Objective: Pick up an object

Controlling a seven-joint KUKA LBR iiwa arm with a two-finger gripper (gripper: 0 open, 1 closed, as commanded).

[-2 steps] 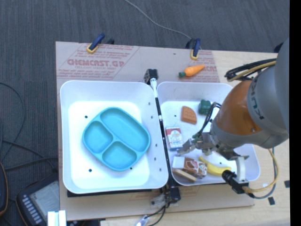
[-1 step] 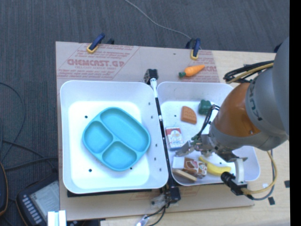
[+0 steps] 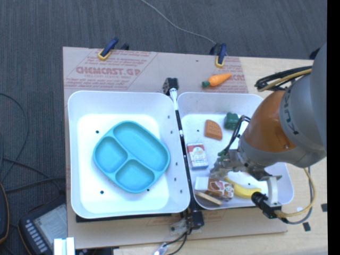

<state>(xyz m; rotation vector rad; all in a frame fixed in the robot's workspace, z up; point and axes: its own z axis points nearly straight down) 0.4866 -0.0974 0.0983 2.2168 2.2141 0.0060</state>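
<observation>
The gripper is low inside the right bin, above the clutter at its front. Just under and in front of it lie a brown patterned packet and a yellow banana. A small red-and-white box sits to the gripper's left. Farther back are an orange waffle-like piece and a dark green object. The arm's wrist with its orange band hides much of the bin's right side.
The left bin holds a blue divided plate. A toy carrot lies on the board behind the right bin. Clamps hold the board's back edge. A dark rail runs between the bins.
</observation>
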